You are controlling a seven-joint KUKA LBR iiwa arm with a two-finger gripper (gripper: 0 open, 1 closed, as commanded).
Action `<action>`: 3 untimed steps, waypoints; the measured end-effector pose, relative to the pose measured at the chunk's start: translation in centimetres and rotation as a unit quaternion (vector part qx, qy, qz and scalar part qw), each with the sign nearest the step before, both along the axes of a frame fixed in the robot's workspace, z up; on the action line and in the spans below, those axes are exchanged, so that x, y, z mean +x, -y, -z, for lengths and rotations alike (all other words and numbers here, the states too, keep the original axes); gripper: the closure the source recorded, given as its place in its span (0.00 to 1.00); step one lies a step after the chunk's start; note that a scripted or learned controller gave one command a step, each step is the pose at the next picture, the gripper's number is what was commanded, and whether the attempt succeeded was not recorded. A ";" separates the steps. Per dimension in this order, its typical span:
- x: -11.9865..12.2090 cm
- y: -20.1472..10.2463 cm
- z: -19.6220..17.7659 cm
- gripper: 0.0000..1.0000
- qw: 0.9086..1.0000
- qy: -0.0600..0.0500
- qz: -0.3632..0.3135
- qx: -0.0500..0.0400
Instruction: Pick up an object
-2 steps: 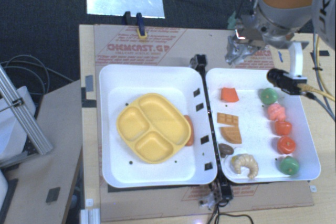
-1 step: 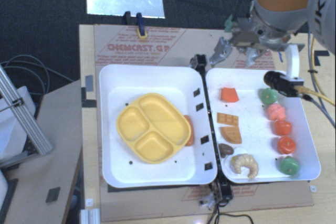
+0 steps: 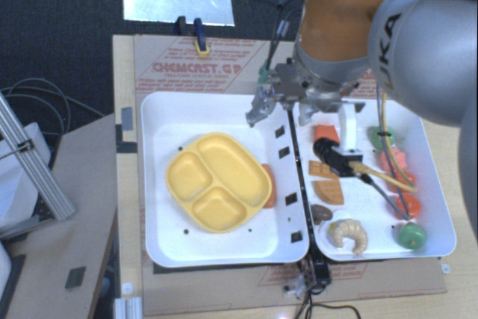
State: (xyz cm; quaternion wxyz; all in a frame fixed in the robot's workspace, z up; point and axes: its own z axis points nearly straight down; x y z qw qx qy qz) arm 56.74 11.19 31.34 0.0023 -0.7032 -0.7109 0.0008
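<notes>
My gripper [image 3: 282, 113] hangs over the far end of the wall between the two bins, open, with nothing between its fingers [image 3: 258, 110]. In the left bin [image 3: 160, 235] a yellow divided plate [image 3: 218, 181] lies flat, and an orange piece [image 3: 269, 189] pokes out from under its right edge. The right bin [image 3: 441, 224] holds a red-orange block [image 3: 325, 133] just below the gripper, two orange wedges [image 3: 327, 192], a small brown lump [image 3: 321, 213] and a pale croissant-shaped piece [image 3: 349, 233].
Along the right bin's right side lie a green piece [image 3: 376, 137], a pink piece [image 3: 396, 159], a red round item [image 3: 410, 205] and a green ball [image 3: 411, 236]. The arm's bulk covers that bin's far part. A cardboard sheet [image 3: 198, 67] lies behind the bins.
</notes>
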 end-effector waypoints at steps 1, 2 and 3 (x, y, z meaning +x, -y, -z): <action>4.8 -10.1 -0.5 0.00 1.000 0.005 -0.001 0.001; -0.5 -12.5 -3.9 0.00 1.000 0.003 0.001 0.000; -4.0 -12.3 -17.1 0.00 1.000 0.008 0.002 0.002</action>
